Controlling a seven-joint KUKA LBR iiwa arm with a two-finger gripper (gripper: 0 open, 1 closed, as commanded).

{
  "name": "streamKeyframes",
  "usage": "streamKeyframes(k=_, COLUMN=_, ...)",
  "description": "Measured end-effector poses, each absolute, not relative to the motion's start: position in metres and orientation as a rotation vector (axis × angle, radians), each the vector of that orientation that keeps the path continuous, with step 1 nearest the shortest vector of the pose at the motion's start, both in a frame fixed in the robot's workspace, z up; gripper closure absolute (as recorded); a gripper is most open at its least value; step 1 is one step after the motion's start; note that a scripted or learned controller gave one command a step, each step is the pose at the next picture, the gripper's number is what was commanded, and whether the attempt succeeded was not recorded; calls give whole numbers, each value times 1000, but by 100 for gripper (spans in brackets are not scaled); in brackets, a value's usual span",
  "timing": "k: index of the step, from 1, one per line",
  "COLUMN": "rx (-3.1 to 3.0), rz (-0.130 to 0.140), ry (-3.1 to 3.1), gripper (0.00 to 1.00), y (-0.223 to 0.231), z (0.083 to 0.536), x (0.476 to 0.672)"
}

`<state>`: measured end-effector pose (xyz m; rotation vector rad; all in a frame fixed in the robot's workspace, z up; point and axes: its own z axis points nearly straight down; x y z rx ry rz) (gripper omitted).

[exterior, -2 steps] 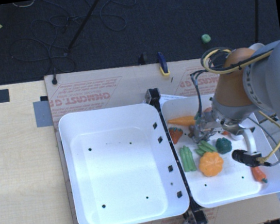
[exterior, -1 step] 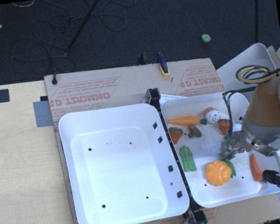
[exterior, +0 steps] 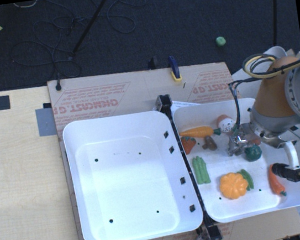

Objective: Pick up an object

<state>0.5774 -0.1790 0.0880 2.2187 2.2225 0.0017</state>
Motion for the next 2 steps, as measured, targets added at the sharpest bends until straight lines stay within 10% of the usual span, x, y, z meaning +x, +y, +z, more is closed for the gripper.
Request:
streamKeyframes(k=1, rx=2214, rz=4, ry=2228, gripper=100, y=-121, z=88, x=636)
streamKeyframes(k=2, rx=2220, rz=-3, ry=2226, gripper=0, y=-124, z=88, x=633)
